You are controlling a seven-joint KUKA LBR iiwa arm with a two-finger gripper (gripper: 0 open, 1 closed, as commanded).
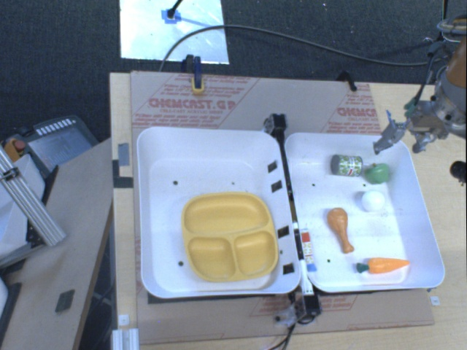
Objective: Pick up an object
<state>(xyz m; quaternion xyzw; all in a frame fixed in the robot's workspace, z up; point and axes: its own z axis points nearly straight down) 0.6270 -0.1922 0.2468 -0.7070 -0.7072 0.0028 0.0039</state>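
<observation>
The right bin (pixel 416 217) holds several small items: a grey-green can (pixel 346 165) lying on its side, a green round fruit (pixel 378 173) touching it, a white ball (pixel 373 200), a brown drumstick (pixel 340 227) and an orange carrot (pixel 384 265). My gripper (pixel 403 141) hangs over the bin's far right corner, above and just beyond the can and the green fruit. Its two fingers are spread apart and open, with nothing between them.
A yellow divided plate (pixel 230 235) lies in the left bin (pixel 160 195). A black divider strip (pixel 286 195) runs between the two bins. A cable (pixel 306 42) crosses the dark floor behind the bench, and grey equipment (pixel 44 166) stands at the left.
</observation>
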